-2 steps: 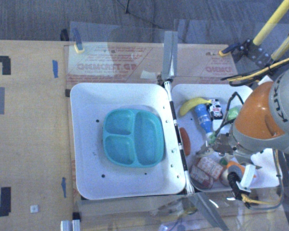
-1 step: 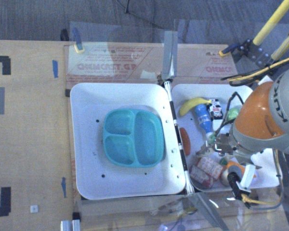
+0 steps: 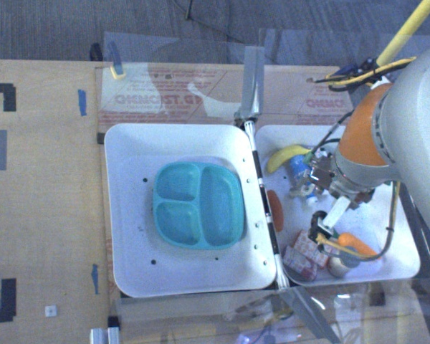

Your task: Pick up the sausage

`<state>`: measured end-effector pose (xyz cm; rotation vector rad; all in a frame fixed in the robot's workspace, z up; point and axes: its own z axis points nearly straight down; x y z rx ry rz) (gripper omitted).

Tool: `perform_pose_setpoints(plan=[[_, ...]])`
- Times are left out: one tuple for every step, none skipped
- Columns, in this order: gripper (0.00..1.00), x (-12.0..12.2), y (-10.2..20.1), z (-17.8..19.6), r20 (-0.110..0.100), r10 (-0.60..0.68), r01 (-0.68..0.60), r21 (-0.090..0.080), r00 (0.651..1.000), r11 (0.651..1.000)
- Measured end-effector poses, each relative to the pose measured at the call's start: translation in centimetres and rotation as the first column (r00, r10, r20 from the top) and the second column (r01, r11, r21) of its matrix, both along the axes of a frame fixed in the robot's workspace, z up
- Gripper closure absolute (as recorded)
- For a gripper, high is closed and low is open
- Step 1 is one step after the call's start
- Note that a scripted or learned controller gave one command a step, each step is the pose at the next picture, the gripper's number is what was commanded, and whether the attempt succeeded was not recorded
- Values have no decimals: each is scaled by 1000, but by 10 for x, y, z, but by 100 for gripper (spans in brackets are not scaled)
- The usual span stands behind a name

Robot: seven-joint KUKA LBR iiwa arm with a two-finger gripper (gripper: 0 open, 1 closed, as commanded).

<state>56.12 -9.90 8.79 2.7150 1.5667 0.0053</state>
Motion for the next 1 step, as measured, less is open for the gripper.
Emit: perform_pose_setpoints(plan=[[0,-51,1,0,3,-159,159,4,987,987]])
